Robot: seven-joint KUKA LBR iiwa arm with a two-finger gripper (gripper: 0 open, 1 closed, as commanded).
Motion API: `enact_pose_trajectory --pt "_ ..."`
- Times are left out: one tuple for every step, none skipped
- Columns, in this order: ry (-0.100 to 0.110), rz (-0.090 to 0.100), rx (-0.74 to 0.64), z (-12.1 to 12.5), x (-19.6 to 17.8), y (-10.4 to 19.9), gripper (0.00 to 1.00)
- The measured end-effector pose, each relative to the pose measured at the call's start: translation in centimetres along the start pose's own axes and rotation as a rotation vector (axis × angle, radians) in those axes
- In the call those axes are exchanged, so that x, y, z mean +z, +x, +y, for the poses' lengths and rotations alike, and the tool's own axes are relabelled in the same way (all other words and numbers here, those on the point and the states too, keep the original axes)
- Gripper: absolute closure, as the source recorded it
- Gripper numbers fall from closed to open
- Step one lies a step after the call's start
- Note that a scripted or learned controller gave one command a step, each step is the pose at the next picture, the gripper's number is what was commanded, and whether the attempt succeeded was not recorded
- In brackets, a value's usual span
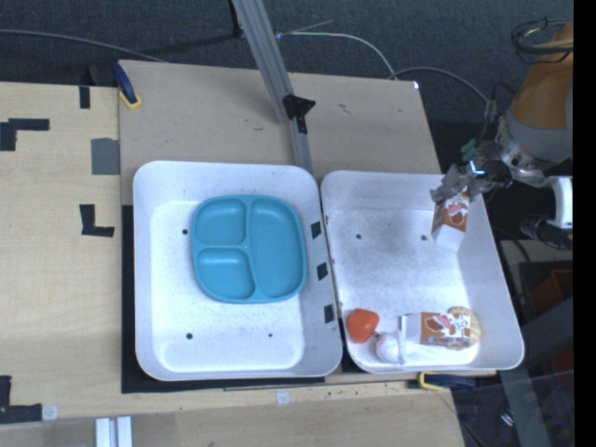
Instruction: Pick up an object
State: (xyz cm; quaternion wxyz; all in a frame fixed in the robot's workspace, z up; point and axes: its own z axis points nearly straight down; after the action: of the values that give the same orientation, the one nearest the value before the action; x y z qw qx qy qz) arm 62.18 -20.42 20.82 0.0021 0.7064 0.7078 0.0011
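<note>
Blue plate [249, 249] in left bin [158, 277]. In right bin's [391, 240] near end: orange ball [362, 323], white lump [387, 346], packet [447, 328]. At its far right rim, pincer [454, 192] clamped on a small carton [451, 222], hanging tilted above the bin floor

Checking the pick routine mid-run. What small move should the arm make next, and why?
Probably a short lift straight up. The claw sits at the top of a small carton near the right bin's far right wall, and the carton appears to hang tilted beneath it; rising would confirm the grasp.
</note>
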Motion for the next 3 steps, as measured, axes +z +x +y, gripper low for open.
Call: enact_pose_trajectory --pt "-0.002 -0.001 0.000 0.4 -6.2 -0.6 1.00" --pt "0.005 0.003 -0.005 1.2 -5.8 5.4 1.00" --pt "0.006 0.003 -0.005 1.7 -5.9 10.4 1.00"
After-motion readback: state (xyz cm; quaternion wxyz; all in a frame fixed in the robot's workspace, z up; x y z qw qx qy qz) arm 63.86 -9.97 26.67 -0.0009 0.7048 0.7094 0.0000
